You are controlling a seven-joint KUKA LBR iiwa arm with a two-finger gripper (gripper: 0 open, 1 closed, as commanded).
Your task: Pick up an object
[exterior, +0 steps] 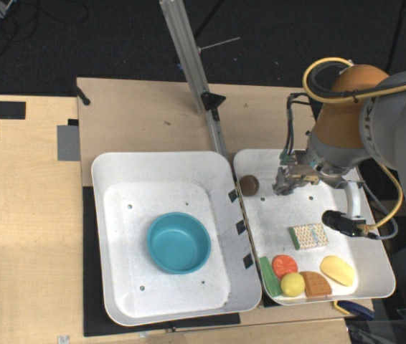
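My gripper (285,183) hangs over the upper part of the right bin (375,274), below the orange-banded wrist. A small brown ball (248,185) lies just to its left, near the bin's top left corner. Lower in the bin lies a patterned green and white block (308,236). Along the front edge sit a green strip (267,274), a red tomato-like piece (285,264), a yellow-green ball (293,285), a brown bread-like piece (318,284) and a yellow lemon shape (337,269). Nothing shows in the gripper.
The left bin (117,185) holds a teal bowl (179,242) near its middle. A slanted metal rail (192,63) runs from the back of the bench down to the divide between the bins. Cables loop around the wrist on the right.
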